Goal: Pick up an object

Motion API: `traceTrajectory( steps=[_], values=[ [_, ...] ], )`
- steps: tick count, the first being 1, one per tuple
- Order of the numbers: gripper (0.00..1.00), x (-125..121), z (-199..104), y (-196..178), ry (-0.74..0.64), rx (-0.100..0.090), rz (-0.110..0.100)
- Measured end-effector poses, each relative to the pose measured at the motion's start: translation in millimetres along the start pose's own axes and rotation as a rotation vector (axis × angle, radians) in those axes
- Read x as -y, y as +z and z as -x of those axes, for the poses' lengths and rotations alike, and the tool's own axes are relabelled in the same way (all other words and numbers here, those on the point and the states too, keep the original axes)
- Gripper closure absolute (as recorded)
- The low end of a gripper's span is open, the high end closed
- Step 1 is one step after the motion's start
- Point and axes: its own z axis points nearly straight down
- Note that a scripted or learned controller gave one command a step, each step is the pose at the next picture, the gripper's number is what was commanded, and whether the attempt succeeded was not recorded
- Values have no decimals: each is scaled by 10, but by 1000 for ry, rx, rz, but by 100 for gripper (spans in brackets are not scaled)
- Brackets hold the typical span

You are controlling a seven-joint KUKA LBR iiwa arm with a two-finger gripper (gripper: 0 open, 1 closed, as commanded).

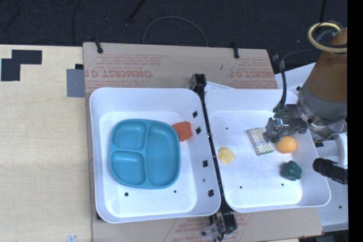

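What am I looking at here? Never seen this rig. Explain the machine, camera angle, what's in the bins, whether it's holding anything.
One fixed camera looks down at a slant on a bench. The grey arm with an orange band, entering from the right, is a robot arm; its gripper is the small metal part at its tip.

Two shallow white bins sit side by side. The left bin holds a blue divided plate and, at its right edge, an orange block. The right bin holds a yellow object, a patterned flat piece, an orange ball and a dark green object.

The gripper is low over the patterned piece, beside the ball. Whether it grips anything is unclear.
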Motion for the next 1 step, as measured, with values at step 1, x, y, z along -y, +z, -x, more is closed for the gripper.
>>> traceTrajectory(
  steps=[1],
  values=[
    [100,-43,-450,9,0,0,-1]
  ],
)
